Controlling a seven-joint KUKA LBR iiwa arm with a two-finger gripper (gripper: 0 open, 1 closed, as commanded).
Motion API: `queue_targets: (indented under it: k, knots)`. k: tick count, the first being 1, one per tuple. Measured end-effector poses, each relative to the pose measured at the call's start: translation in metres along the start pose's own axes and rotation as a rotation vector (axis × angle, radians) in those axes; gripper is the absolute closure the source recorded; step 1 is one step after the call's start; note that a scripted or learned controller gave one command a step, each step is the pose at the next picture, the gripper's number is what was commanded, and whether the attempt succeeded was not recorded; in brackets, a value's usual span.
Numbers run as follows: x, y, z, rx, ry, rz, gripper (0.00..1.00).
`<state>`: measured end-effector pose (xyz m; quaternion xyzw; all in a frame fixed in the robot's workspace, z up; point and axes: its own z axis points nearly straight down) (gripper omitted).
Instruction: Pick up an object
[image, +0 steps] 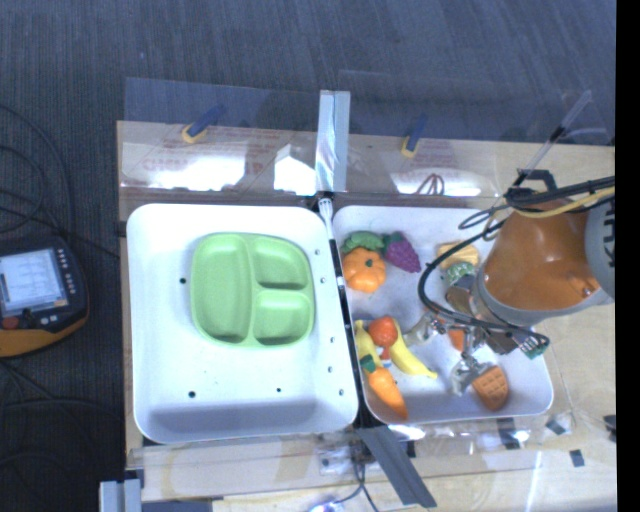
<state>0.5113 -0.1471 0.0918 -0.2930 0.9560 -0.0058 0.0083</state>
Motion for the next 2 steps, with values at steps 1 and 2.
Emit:
queue_targets:
  k: [1, 2]
  knots:
    - [0.002, -0.029, 0.001, -0.01, 0.001, -0.109, 0.0]
    - [0.001, -0.01, 0.0, 0.0, 0.0, -0.008, 0.0]
